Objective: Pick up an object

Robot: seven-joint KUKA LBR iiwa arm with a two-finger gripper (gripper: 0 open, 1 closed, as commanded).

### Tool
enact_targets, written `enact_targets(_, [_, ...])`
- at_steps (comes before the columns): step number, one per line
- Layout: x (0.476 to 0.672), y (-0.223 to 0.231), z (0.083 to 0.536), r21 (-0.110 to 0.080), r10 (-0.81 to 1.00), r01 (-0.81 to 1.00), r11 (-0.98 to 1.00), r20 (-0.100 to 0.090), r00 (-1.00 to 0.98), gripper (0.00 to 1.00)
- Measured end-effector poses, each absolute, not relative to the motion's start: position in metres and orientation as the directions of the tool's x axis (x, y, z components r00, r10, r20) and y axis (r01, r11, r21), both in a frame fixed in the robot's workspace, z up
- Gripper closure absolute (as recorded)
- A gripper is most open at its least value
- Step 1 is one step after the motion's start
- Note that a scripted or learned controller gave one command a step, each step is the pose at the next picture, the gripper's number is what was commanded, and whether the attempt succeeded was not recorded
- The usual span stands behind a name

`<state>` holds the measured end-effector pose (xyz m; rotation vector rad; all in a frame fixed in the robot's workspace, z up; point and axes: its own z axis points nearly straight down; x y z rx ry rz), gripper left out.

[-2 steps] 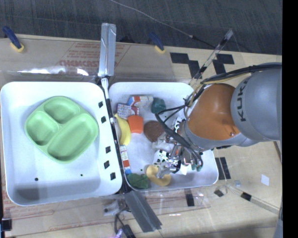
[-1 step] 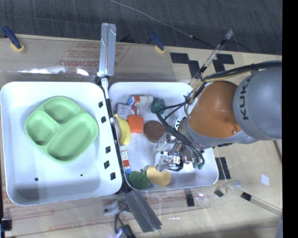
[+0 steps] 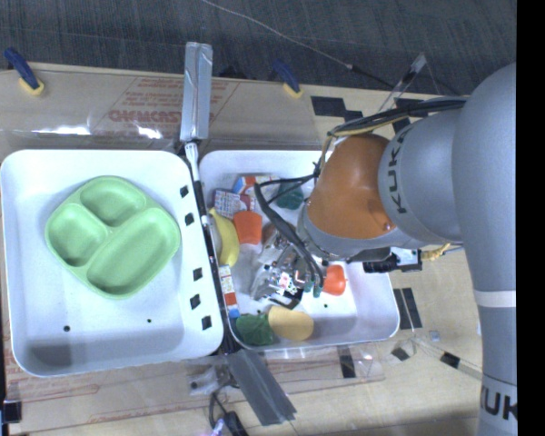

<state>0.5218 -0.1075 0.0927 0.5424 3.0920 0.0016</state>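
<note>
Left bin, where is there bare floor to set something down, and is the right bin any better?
In the left bin, bare white floor runs below and to the left of the green divided plate, out to the bin walls. The right bin is crowded: banana, orange bottle, lemon and the claw among them.

— What's in the left bin [image 3: 18, 243]?
— I see one divided plate [image 3: 112, 234], toward its far left.
— And the right bin [image 3: 381, 321]?
— A heap: banana [image 3: 225, 237] by the divider, bottle [image 3: 248, 226] just right of it, lemon [image 3: 292, 324] at the near wall. My arm [image 3: 381, 193] hangs over the right half.
</note>
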Motion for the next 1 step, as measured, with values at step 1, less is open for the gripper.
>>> enact_targets(1, [0.5212, -0.108, 0.0921, 0.001, 0.341, 0.341, 0.94, -0.001, -0.94, 0.0])
